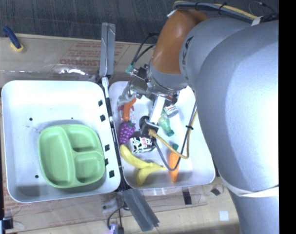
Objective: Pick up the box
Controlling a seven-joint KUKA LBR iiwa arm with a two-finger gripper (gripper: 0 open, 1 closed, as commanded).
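Nearest the front edge of the bench, the right bin (200,167) is packed with toy food. A banana (138,164) is curled along the front wall and a carrot (173,165) is propped beside it.

Just behind the banana, the box (141,144) can be spotted. It's small, with white and dark print, and it's wedged between the banana and a bunch of purple grapes (126,132). It's lying in the bin, not lifted. Everything seems to have been dumped in loose, so the box is crowded on most sides and a clean grab probably won't be easy.

Further back, the gripper (136,95) is hung low over the rear part of that bin, well behind the box. How far it's open can't be told, because it's buried in wrist hardware. Nothing can be seen held in it. A teal piece (166,126) is tucked under the arm.

The left bin (21,106) is taken up by a green divided tray (72,155) laid flat, likely kept out of the way as a drop spot.

Both bins are set on a cardboard-covered bench (50,50), with a grey bar (108,45) run between them. A blue clip (12,37) is parked at the far corner, and dark carpet (65,4) is seen beyond that.
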